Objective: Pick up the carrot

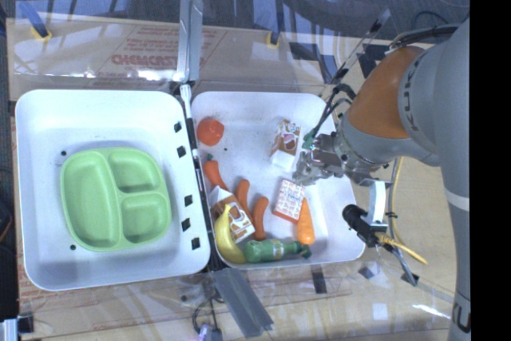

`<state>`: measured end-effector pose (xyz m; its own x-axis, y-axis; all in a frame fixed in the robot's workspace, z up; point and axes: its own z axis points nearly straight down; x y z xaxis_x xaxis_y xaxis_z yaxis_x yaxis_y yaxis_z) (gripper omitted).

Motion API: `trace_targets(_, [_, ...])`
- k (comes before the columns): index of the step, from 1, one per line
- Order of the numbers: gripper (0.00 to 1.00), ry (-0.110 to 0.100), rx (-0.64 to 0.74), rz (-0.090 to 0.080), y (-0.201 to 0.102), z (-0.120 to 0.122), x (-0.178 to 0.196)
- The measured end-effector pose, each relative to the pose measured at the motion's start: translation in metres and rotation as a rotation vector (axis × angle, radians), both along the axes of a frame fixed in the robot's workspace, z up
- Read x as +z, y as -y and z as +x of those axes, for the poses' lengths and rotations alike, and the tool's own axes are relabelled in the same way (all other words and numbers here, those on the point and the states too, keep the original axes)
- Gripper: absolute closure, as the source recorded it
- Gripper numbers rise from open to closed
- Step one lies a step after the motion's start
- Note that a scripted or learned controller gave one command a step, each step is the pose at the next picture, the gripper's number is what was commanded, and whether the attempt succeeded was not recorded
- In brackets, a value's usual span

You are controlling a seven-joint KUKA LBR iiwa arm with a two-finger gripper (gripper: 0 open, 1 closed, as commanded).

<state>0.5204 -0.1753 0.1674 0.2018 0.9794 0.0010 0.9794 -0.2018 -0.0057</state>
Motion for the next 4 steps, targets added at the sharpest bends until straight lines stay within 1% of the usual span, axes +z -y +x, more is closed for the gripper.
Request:
trace_targets(1, [0.0, 0.0, 0.0, 0.0, 0.0, 0.0, 0.0])
trace_targets(2, [0.0, 0.009, 0.15, 0.001, 0.027, -0.041, -0.073])
trace_targets(3, [1.0, 0.017, 0.155, -0.006, 0.029, -0.037, -0.061])
trace_targets(4, [0.0, 0.009, 0.155, -0.002, 0.029, -0.04, -0.064])
